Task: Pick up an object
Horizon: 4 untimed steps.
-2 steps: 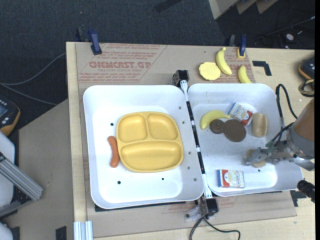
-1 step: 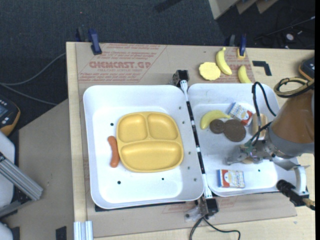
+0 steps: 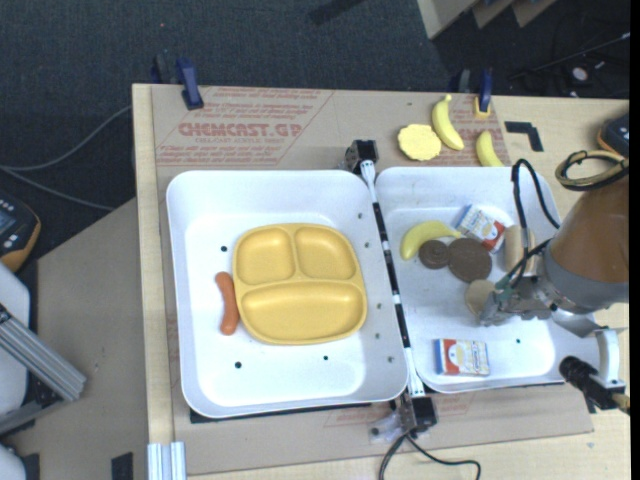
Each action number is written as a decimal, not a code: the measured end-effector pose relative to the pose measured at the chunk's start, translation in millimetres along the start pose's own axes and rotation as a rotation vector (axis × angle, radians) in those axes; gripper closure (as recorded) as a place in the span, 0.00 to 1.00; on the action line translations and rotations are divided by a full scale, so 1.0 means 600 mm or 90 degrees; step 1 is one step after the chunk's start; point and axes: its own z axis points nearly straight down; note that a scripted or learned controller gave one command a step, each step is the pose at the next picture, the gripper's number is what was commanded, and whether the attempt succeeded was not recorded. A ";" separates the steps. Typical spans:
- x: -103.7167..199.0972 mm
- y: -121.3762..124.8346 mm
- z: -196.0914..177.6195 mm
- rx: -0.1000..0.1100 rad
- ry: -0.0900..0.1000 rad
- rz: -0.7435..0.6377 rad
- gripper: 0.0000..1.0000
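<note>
jaws (image 3: 497, 306) sit low in the right bin (image 3: 530, 368), near its middle, but they are too small and too shadowed to tell whether they are spread or closed, and nothing can be seen between them. so the pick looks not yet done: no thing is lifted, everything lies on the bin floor. closest to the jaws is a small tan round piece (image 3: 481, 294), touching or just beside them, likely the thing aimed at; it looks smooth and low. next to it lie two brown discs (image 3: 458, 259), a yellow banana (image 3: 427, 236) and a red, white and blue packet (image 3: 481, 224); a small box (image 3: 461, 356) lies nearer the front wall. in the left bin (image 3: 200, 368) rest a yellow divided tray (image 3: 298, 283) and a sausage (image 3: 228, 302).
</note>
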 end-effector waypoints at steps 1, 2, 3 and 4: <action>0.000 0.000 0.001 0.001 0.000 0.000 0.00; 0.054 0.117 0.018 -0.003 0.000 -0.004 0.00; 0.001 0.253 0.019 0.004 0.000 0.000 0.00; 0.073 0.167 0.008 0.004 0.002 -0.001 0.00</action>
